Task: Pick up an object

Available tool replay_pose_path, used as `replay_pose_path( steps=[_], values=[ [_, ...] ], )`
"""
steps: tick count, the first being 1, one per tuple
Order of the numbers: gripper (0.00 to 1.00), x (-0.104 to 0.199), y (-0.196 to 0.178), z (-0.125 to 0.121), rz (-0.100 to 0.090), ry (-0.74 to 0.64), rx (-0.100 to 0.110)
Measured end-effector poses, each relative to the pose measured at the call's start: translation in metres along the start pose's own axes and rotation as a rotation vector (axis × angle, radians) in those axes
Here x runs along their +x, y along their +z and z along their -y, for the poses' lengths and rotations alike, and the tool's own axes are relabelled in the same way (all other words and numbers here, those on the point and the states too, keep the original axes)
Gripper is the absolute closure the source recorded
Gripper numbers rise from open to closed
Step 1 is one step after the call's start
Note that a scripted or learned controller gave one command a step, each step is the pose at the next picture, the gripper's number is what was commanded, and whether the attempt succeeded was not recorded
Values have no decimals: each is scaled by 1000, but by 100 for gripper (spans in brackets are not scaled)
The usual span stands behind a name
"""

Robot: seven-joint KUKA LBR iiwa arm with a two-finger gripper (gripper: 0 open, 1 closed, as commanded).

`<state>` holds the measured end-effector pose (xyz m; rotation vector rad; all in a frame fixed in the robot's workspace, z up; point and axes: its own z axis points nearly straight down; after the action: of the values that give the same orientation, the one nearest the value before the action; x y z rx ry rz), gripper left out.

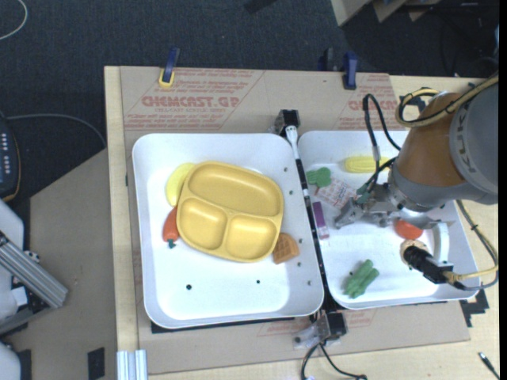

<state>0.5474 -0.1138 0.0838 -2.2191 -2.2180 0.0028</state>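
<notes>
My gripper (349, 210) is low in the right bin (396, 291), near its left-centre, with the grey arm and orange band (428, 145) rising behind it to the right. Just beyond its tip lie a pinkish wrapper (336, 190) and a purple stick (320, 217). A green piece (319, 176) and a yellow corn cob (360, 163) lie further back. A red-orange object (409, 229) sits right beside the wrist. A green bumpy vegetable (360, 278) lies nearer the front. I see nothing held by the gripper.
The left bin (230, 299) holds a yellow divided plate (230, 210), a yellow fruit (177, 182) tucked under its left edge, a red-orange vegetable (170, 227) and a brown waffle piece (285, 248). Black cables (372, 125) hang near the arm.
</notes>
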Motion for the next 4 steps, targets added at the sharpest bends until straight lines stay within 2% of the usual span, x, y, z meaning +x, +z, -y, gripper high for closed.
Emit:
replay_pose_path(
  steps=[1, 4],
  values=[
    [100, 0, -11, 0, 1, 2, -3],
    [100, 8, -144, -9, 3, -2, -11]
  ],
)
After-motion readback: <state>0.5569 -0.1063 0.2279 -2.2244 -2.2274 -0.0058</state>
